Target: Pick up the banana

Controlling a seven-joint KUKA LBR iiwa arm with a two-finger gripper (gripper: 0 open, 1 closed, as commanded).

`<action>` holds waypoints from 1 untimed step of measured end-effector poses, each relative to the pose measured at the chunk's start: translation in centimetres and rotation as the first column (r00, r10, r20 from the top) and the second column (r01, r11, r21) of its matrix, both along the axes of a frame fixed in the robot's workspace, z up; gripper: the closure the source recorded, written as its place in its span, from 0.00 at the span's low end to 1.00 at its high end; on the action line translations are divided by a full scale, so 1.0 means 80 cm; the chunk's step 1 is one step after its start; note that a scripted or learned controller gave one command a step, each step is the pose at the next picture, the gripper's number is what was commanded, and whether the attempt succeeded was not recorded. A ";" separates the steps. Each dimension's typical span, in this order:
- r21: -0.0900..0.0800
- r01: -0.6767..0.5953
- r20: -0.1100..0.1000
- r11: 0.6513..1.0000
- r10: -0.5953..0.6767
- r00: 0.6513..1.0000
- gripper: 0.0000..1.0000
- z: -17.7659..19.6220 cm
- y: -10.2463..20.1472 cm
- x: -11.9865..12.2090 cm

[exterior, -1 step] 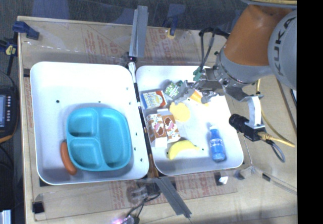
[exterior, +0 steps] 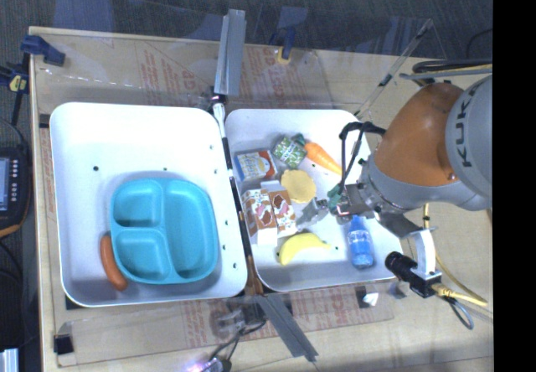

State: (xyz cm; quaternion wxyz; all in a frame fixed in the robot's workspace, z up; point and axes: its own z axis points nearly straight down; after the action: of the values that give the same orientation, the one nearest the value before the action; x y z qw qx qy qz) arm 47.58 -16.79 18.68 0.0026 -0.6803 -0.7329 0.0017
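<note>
Two white bins sit side by side on the desk (exterior: pixel 126 328). Left bin (exterior: pixel 75 136) carries a blue divided tray (exterior: pixel 163 229) with three compartments; an orange-brown sausage-shaped item (exterior: pixel 112 261) lies just beside the tray's lower-left edge, touching or nearly touching it.

Right bin (exterior: pixel 251 123) is crowded. Banana (exterior: pixel 301 246) lies on the bin floor near the front wall, yellow, curved, lengthwise left to right. It is free, nothing around it. Just above it: a round pale-yellow item (exterior: pixel 299 186). To its left: a brown-and-white printed carton (exterior: pixel 266 209), and behind that a smaller box with blue and orange print (exterior: pixel 254 165). Toward the back wall: a green-patterned packet (exterior: pixel 290 149) and a carrot (exterior: pixel 323 157), the carrot slanting down to the right. A small blue bottle (exterior: pixel 360 246) lies right of the banana, near the bin's right edge.

Arm enters from the right, orange band (exterior: pixel 414 140) over the bin's right rim. Pincer (exterior: pixel 322 207) hangs low over the middle of the right bin, just above and to the right of the banana, beside the round yellow item. Grey finger parts point left and downward; whether they are apart or together, cannot tell at this angle. No object visible between them. Banana and pincer look near, but contact cannot be confirmed.
</note>
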 end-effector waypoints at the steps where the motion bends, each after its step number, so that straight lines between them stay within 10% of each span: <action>1: 0.001 -0.069 0.002 0.998 0.069 0.998 0.00 -0.121 0.009 0.000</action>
State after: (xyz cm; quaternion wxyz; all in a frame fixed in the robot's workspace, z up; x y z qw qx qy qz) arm 47.62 -16.03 9.03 0.0023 -0.6545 -0.7560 0.0008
